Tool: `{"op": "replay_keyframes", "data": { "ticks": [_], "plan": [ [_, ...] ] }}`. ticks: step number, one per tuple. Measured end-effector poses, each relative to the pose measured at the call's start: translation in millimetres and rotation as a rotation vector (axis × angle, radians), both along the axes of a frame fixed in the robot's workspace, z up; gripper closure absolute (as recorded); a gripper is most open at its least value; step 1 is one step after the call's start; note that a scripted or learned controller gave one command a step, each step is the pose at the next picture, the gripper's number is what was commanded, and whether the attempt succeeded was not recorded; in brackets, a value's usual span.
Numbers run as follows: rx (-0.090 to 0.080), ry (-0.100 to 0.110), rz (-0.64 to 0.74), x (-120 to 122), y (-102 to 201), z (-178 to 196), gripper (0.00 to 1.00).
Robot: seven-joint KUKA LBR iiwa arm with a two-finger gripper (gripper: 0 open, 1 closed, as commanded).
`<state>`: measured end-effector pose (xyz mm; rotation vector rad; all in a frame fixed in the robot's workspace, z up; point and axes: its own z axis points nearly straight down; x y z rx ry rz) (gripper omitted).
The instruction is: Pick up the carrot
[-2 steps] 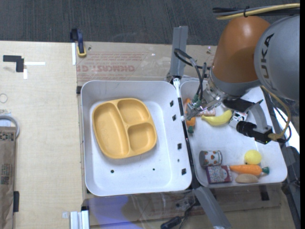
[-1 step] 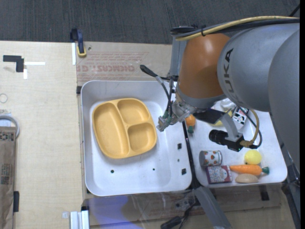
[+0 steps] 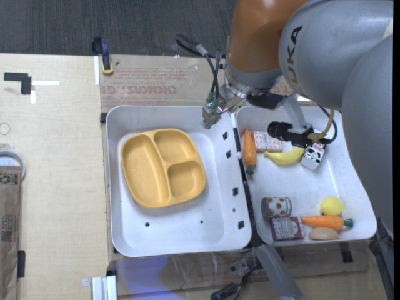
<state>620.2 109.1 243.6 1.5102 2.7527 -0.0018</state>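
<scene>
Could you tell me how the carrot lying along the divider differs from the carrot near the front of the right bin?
The divider carrot lies lengthwise along the wall between the bins, close to the banana; the front carrot lies crosswise, between the lemon and a pale potato-like piece. The divider carrot sits nearer the tool. The front carrot's green top shows more plainly. Both are orange and lie in the right bin.

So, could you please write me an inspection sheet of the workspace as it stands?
Surface: two white bins, left bin, right bin.
Job's things: carrot in right bin, a second carrot by the divider.
Clutter: yellow divided plate in left bin; banana, lemon, can in right.
Grippers: gripper over left bin's far edge, holding nothing.
Cables: black cables along the wrist.
Surroundings: cardboard behind bins.
</scene>
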Motion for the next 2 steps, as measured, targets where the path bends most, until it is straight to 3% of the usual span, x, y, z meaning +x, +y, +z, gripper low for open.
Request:
{"op": "replay_keyframes", "data": {
  "ticks": [1,2],
  "plan": [
    [0.000,0.000,-0.056,23.9,16.7,-138.5,1.00],
    [0.000,-0.001,0.055,11.6,-60.9,-51.2,1.00]
  ]
}}
